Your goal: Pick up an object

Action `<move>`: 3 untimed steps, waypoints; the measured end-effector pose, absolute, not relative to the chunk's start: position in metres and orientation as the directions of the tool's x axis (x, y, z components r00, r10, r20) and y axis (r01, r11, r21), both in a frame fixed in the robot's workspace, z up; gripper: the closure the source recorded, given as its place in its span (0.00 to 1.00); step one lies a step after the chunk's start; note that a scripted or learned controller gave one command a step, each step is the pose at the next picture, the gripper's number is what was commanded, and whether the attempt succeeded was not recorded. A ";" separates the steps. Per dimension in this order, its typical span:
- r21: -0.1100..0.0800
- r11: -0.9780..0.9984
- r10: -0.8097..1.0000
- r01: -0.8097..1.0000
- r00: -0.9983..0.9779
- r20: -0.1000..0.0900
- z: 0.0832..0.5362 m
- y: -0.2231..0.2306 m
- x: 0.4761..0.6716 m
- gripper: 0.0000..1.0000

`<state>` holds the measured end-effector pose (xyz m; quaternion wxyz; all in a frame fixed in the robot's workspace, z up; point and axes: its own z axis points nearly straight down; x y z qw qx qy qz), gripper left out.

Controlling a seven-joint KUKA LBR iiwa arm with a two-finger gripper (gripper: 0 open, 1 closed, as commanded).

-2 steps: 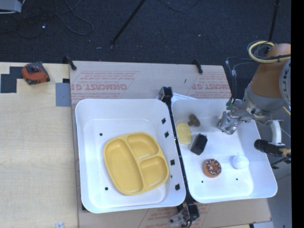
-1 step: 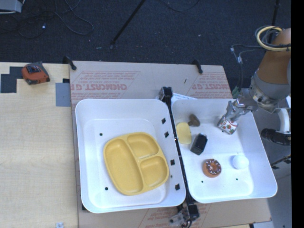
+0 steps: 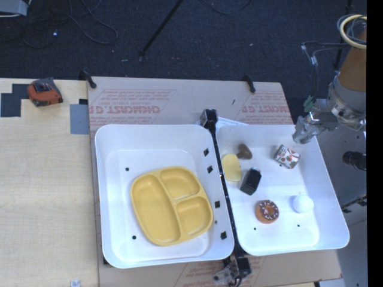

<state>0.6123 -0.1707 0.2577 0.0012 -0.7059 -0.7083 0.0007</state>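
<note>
Objects all sitting in the right bin (image 3: pixel 326 184), none lifted.
Small printed carton (image 3: pixel 286 156) lies tilted near the far right rim, with a brown lump (image 3: pixel 244 152), yellow piece (image 3: pixel 231 167), black block (image 3: pixel 251 181), doughnut (image 3: pixel 267 211) and white ball (image 3: pixel 303 204) around it. End effector (image 3: pixel 303 130) hovers over the rim beside the carton; grip cannot be told. Yellow divided tray (image 3: pixel 172 204) occupies the left bin (image 3: pixel 114 172).

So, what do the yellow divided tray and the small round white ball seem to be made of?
The yellow divided tray in the left white bin looks like moulded plastic: one even colour, rounded compartment walls, a dull sheen. The small round white ball looks smooth and matte, perhaps plastic or foam; too small to tell.
</note>
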 end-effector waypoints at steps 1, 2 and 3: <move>-0.009 0.004 1.000 1.000 -0.004 0.003 0.243 -0.123 0.605 1.00; -0.009 0.004 1.000 1.000 -0.004 0.002 0.236 -0.078 0.598 1.00; -0.009 0.003 1.000 1.000 -0.003 0.001 0.221 -0.026 0.596 1.00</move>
